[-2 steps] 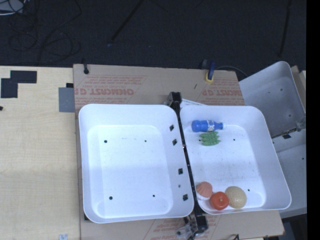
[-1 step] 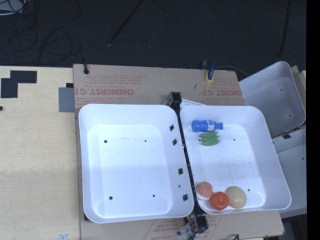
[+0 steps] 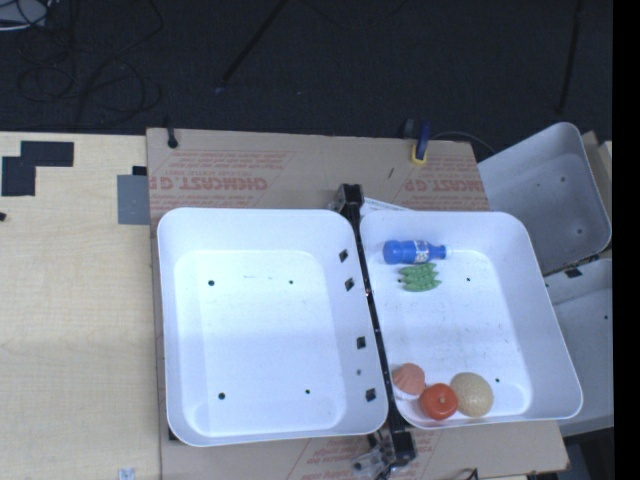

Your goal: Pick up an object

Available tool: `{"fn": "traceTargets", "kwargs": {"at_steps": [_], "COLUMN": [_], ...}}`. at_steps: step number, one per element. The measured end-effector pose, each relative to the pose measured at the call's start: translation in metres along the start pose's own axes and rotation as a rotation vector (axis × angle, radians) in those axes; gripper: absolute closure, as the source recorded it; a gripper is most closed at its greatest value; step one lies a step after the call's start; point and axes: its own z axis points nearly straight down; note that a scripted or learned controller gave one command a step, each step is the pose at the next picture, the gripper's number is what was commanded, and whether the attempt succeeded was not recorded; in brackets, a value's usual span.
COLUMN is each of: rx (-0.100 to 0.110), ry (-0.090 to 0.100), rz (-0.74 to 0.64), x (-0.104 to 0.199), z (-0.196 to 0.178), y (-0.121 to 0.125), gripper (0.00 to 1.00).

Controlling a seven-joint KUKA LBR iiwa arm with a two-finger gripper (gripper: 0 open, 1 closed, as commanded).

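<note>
- Gripper: I cannot tell how far open it is, or whether it has hold of anything; nothing in the bins looks lifted or gripped.
- Likeliest target, in my judgement: the blue bottle (image 3: 413, 252), lying on its side near the far edge of the right bin (image 3: 520, 308), with its pale cap pointing right.
  - It looks like small, light, stiff plastic with a smooth round wall, so it may roll or slip.
  - Closing across the middle of the body, square to its long axis, seems the safest hold.
- Just beside the bottle on the near side lies a small green item (image 3: 420, 278). It is low and bumpy and seems soft or flimsy. It sits close enough to get nudged during a grasp on the bottle.
- Three rounded things crowd the near left corner of the same bin: a pinkish piece (image 3: 408, 377), a red-orange ball (image 3: 438, 401) and a tan ball (image 3: 472, 393).
  - Each seems to touch its neighbour.
  - They look light and smooth, and they sit tight against the bin wall, leaving little room for fingers. I judge them harder picks.
- The left bin (image 3: 260, 338) adjoins the right one along a line of dark clips.
- Both bins rest on a cardboard sheet (image 3: 250, 173) on the pale desk (image 3: 70, 318).
</note>
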Motion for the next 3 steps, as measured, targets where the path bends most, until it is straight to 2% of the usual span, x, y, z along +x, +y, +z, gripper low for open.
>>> {"fn": "traceTargets", "kwargs": {"at_steps": [1,3], "rx": [0.006,0.005], "ry": [0.002,0.002], "rz": [-0.001,-0.003], "x": [0.0005,0.0007], "z": [0.0056,0.003], "y": [-0.0001,0.0001], "gripper": [1.0,1.0]}}
